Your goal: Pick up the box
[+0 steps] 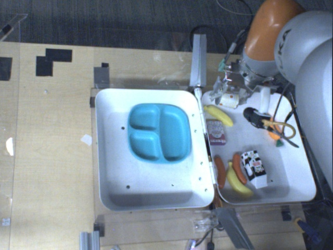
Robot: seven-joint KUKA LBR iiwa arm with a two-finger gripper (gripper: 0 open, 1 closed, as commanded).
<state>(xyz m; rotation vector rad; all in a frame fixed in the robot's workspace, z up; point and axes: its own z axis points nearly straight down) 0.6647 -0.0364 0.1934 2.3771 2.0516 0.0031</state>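
Observation:
A small maroon box (216, 132) lies flat near the left wall of the right bin (307, 191). A second box (255, 166), white with black patches, sits toward the bin's front. My gripper (228, 94) hangs over the bin's far left corner, just behind a yellow banana (218, 115) and well back from both boxes. Nothing shows between its fingers.
Two reddish sausages (220, 172) (240, 167) and another banana (237, 183) crowd against the patterned box at the front. The left bin (109, 191) holds a blue divided plate (158, 132). A metal post (197, 61) stands behind the wall shared by the bins.

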